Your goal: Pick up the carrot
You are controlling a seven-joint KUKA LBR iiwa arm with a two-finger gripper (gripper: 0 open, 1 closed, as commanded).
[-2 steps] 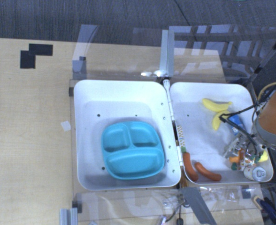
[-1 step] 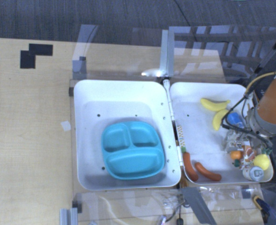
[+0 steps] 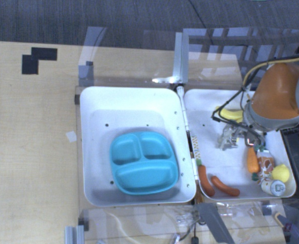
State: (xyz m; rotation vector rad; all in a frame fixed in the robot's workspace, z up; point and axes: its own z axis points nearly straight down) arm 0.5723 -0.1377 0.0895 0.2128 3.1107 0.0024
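Observation:
The carrot (image 3: 252, 161) is a short orange piece lying in the right bin (image 3: 210, 103), near its right side, with its length running towards the camera. My gripper (image 3: 230, 139) hangs over the bin floor a little left of and beyond the carrot, apart from it. Nothing is visibly in its grasp. The arm's orange band (image 3: 275, 93) rises behind it at the right.
A banana (image 3: 231, 114) lies just beyond the gripper. Two sausages (image 3: 225, 186) rest at the right bin's front left. A lemon (image 3: 280, 173), a small can (image 3: 276, 188) and a packet (image 3: 265, 164) crowd the carrot's right. A blue divided plate (image 3: 144, 162) sits in the left bin (image 3: 96, 136).

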